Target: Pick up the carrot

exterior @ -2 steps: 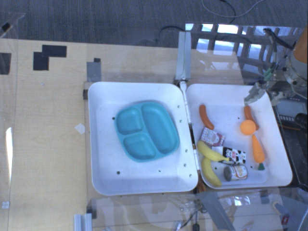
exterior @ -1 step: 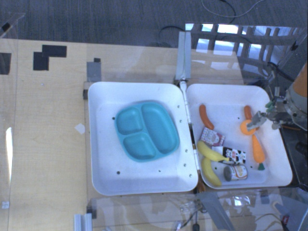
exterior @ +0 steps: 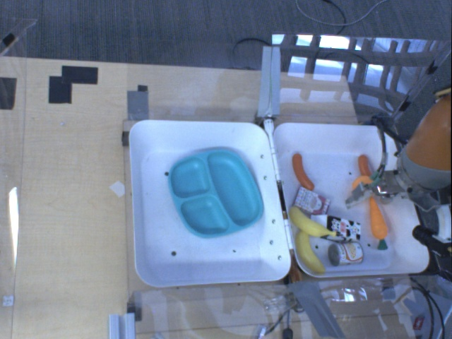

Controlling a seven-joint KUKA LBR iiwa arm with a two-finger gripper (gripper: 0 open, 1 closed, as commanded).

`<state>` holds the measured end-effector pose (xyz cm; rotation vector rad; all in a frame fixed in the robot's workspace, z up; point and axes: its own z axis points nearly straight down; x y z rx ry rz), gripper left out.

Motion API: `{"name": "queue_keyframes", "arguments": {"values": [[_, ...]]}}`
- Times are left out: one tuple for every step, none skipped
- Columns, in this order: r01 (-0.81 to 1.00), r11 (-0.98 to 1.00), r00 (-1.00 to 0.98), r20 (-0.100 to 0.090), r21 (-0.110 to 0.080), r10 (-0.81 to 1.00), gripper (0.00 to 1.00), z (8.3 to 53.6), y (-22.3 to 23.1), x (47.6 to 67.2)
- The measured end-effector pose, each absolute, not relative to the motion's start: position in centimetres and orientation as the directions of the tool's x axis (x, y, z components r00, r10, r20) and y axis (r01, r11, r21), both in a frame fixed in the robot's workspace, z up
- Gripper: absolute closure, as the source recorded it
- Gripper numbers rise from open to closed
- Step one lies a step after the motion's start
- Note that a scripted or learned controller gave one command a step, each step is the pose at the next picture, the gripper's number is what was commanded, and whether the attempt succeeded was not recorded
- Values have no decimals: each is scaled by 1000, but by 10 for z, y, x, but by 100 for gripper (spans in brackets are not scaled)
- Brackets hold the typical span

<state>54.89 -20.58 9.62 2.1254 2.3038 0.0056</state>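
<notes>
Carrot (exterior: pixel 378 220) just below the end effector (exterior: pixel 361 191), touching.

No legible txt (packet (exterior: pixel 311 201), can (exterior: pixel 347 253) labels too blurry).

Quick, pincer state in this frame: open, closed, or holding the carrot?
Pincer: state cannot be told; it sits right at the carrot's upper end in the right bin. A grip on the carrot isn't visible.
</notes>
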Motion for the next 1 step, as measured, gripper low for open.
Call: {"name": "queue_keyframes", "arguments": {"values": [[996, 83, -83, -5, 14, 997, 100, 108, -206, 551]]}}
